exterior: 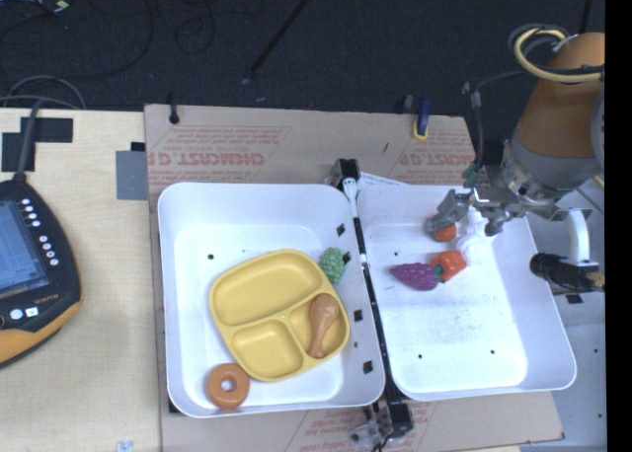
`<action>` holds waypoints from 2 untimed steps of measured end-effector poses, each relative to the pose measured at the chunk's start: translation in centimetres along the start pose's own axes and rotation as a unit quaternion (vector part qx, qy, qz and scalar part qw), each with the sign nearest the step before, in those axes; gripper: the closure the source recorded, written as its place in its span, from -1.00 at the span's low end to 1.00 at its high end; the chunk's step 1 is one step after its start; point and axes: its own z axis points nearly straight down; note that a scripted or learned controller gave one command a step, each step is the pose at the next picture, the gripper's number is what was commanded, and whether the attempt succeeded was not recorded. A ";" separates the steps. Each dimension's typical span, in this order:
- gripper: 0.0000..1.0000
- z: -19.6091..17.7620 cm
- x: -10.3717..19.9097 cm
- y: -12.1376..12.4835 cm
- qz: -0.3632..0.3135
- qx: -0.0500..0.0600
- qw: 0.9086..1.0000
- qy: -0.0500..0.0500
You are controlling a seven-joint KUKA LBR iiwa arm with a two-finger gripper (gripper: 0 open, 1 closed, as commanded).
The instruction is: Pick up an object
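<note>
My gripper [468, 225] hangs over the far part of the right bin [494, 351], fingers spread apart and nothing seen between them. A small orange object [444, 234] lies right at its left fingertip [446, 218]; I cannot tell whether they touch. Just nearer the camera lie a red-orange pepper-like toy [451, 264] and a purple toy [415, 275] side by side, touching. The left bin [188, 243] holds a yellow divided plate [247, 292] with a brown drumstick [323, 322] on it, a green toy [334, 264] by the plate's far right rim, and a donut [228, 386] at the near corner.
A black divider [357, 263] runs between the two bins. A teach pendant [25, 263] lies on the bench at the far left. The near half of the right bin is bare white floor.
</note>
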 end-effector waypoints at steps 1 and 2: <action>-1.00 9.8 -6.7 2.5 0.001 0.002 1.000 -0.001; -1.00 15.0 -7.3 4.8 0.001 0.012 1.000 0.001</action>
